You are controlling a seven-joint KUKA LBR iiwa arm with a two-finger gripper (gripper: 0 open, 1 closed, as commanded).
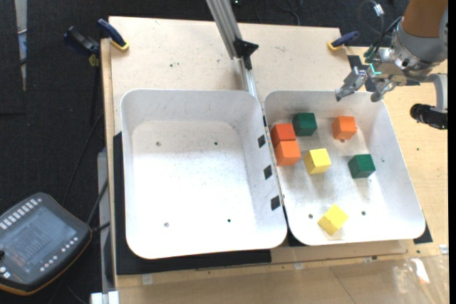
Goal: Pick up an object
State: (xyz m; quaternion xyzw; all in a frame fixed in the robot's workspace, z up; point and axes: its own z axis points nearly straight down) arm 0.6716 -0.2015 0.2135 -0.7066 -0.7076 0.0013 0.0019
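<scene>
Above far rim of right-hand shallow white plastic bin [399, 153], two-finger gripper [363, 87] is seen, fingers splayed apart, nothing betw. them. Nearest obj.: orange cube [344, 127], just below in bin. Green cubes [305, 124] [362, 166], yellow cubes [318, 161] [333, 219] are noted nearby, w/ orange pair [286, 144] touching.

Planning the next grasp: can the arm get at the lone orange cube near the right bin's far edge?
Probably yes. The pincer hovers just above the orange cube, which stands apart from the green cube and others, with nothing between.
</scene>
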